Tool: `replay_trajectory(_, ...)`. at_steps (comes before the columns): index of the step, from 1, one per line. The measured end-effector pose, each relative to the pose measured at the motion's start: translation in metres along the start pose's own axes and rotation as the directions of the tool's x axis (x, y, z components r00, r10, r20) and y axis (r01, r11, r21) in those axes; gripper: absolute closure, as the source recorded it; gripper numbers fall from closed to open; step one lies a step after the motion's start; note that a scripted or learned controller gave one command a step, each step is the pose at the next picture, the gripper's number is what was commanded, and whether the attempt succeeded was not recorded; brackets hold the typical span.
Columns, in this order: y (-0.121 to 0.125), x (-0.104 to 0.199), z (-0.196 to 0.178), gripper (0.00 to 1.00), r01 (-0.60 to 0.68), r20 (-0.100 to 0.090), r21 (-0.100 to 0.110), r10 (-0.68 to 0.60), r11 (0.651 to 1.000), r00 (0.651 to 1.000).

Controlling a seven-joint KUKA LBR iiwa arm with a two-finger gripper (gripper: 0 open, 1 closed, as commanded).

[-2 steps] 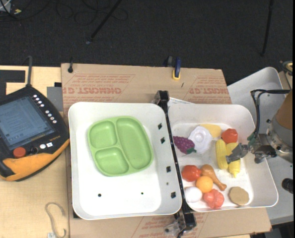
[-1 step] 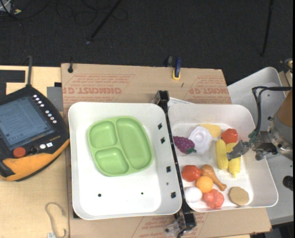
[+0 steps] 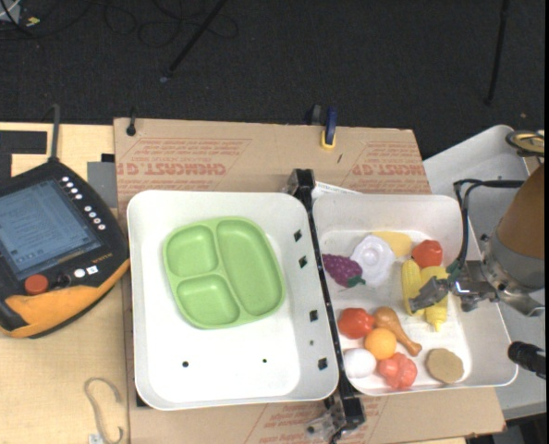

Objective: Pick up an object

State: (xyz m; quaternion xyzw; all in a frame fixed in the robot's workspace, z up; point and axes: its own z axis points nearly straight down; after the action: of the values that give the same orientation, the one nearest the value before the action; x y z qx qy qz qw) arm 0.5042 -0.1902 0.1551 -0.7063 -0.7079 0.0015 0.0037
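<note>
The right bin (image 3: pixel 445 213) holds several toy foods: purple grapes (image 3: pixel 342 268), a white piece (image 3: pixel 374 257), a red pepper (image 3: pixel 427 252), a yellow banana (image 3: pixel 411 280), a red tomato (image 3: pixel 354 322), a drumstick (image 3: pixel 400 327), an orange (image 3: pixel 380 343), a white egg (image 3: pixel 359 363), a strawberry (image 3: pixel 399 371) and a tan biscuit (image 3: pixel 445 365). My gripper (image 3: pixel 434 294) reaches in from the right, low over the bin's right side. It sits against the yellow pieces (image 3: pixel 435 314) just right of the banana. Part of those pieces is hidden under it.
The left bin (image 3: pixel 154 340) carries a green divided plate (image 3: pixel 224 271). A teach pendant (image 3: pixel 43 239) with an orange grip lies left of the bins. Cardboard (image 3: pixel 256 160) lines the bench, with a yellow clamp (image 3: pixel 329 137) at its far edge. The bins' black divider (image 3: pixel 319 294) runs between them.
</note>
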Motion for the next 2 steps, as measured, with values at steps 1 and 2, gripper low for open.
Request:
replay_trajectory(1, -0.0012, -0.0011, 0.0633, 0.0, 0.0, 0.0, -0.001, 0.0, 1.0, 1.0)
replay_trajectory(2, -0.0016, -0.0008, 0.0679, 0.0, -0.005, 0.001, -0.003, 0.005, 1.0, 1.0)
